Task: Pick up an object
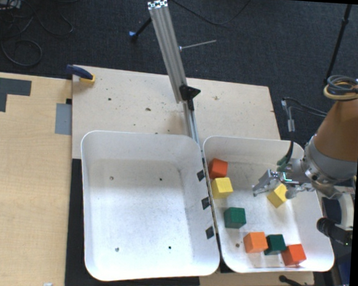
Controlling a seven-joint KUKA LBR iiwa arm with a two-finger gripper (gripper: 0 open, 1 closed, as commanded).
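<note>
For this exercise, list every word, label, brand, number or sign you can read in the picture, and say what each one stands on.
None: no readable text.
The small black-and-white checkered tag atop the slanted grey aluminium rail is a pattern, not letters.
The coloured cubes, such as the yellow cube in the right white bin, have plain faces.

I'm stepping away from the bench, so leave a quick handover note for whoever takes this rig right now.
Gripper: low in the right bin, at a yellow cube; grip unconfirmed.
Also in that bin: orange cube and second yellow cube by the divider, green cube mid-bin, orange, dark green and red-orange cubes along the near wall.
Done: arm down at the cube.
Left: confirm the grasp, lift.
</note>
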